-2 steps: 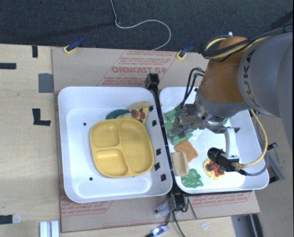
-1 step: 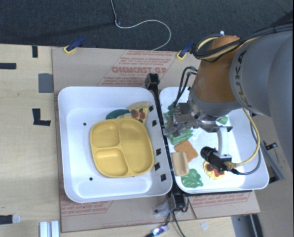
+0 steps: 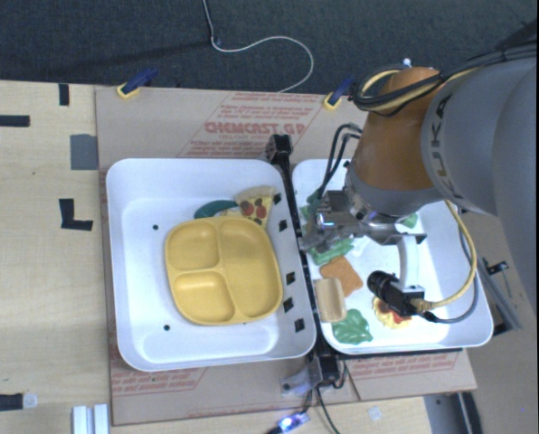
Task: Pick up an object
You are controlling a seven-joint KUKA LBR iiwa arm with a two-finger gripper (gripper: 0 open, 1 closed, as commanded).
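My gripper [image 3: 328,229] reaches down into the right bin [image 3: 464,331] at its left side, over a pale green piece [image 3: 325,252]. The arm's orange band and grey body cover much of this bin. Just in front of the gripper lie an orange-brown food toy [image 3: 341,272], a tan bread-like piece [image 3: 328,298], a green leafy piece [image 3: 352,332] and a red and yellow piece [image 3: 389,313]. I see nothing held between the fingers.
The left bin [image 3: 134,242] holds a yellow divided plate [image 3: 222,270], with a pizza slice toy [image 3: 258,204] and a dark green item [image 3: 214,210] behind it. A black divider runs between the bins. A black cable fitting [image 3: 392,289] hangs over the right bin.
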